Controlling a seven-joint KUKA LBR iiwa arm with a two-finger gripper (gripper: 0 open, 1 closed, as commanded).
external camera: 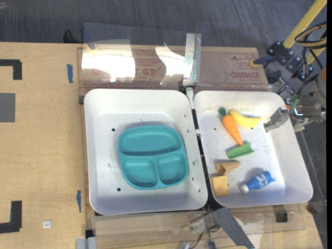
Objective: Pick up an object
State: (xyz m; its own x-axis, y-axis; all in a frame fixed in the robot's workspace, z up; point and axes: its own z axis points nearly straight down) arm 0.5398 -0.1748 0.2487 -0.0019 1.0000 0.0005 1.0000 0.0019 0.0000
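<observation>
The right bin holds several small objects. An orange carrot lies next to a yellow banana near the bin's back. A green piece sits in the middle. Two tan pieces lie toward the front left, and a blue bottle lies on its side at the front. My gripper hangs over the right bin's far right side, just right of the banana and apart from it. Nothing shows in its grasp.
The left bin holds a teal divided plate. A metal divider and a clear sheet stand behind the bins. Cables and arm hardware crowd the right edge. Wooden bench top stretches to the left.
</observation>
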